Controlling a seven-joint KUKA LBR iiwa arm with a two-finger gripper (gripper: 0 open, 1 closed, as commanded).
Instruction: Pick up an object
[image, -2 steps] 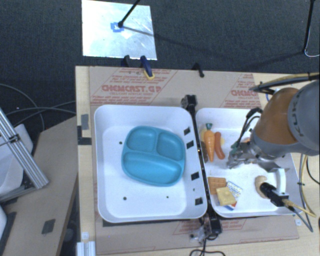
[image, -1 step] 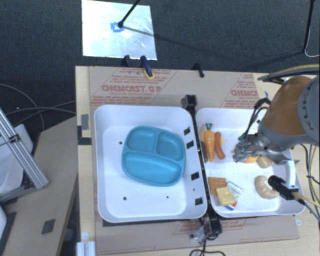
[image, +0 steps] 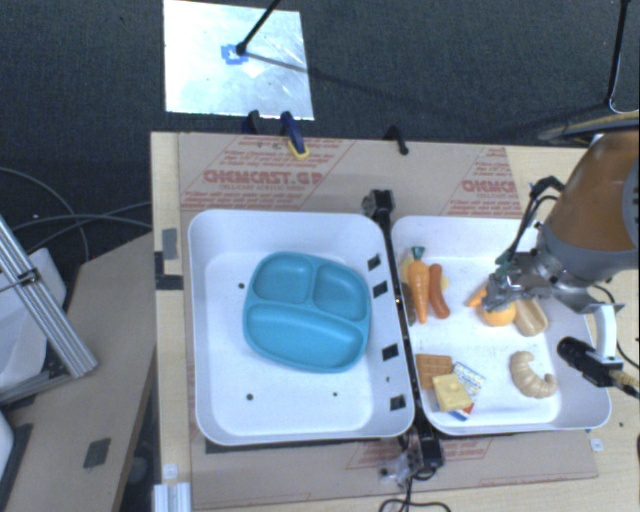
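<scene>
My gripper (image: 503, 290) reaches down from the right into the right bin (image: 455, 240), directly over a small orange toy food piece (image: 494, 314) with a tan piece (image: 531, 316) beside it. The fingers sit at the orange piece's top, but whether they grasp it is unclear. Left of them lie a carrot (image: 416, 291) and a sausage (image: 438, 288). A croissant (image: 530, 373) lies at the front right. A cracker (image: 434, 367) and a yellow cheese wedge (image: 452, 391) rest at the bin's front.
The left bin (image: 220, 400) holds a blue divided plate (image: 306, 310). A black divider with clips (image: 392, 300) runs between the bins. A black part on the arm (image: 590, 362) overhangs the right bin's right rim. Cardboard lies under both bins.
</scene>
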